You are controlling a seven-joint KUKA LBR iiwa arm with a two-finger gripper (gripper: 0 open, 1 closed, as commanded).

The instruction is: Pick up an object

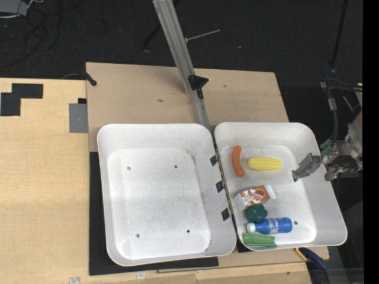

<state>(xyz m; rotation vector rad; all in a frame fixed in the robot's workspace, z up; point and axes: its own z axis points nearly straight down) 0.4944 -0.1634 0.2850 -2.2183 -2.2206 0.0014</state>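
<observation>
We see the gripper (320, 166) at the right bin's (320, 229) right rim, its two fingers spread apart with nothing between them. The corn cob (264, 164) lies just left of the jaws on the bin floor, beside the orange sausage (238, 160); the blue bottle (271, 225) lies nearer the front.

Hand (317, 167) low at the right, fingers spread apart, nothing between them.

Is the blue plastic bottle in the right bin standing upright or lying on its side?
Lying on its side. The blue plastic bottle stretches lengthwise across the floor of the right white bin, with its white cap pointing left.
</observation>
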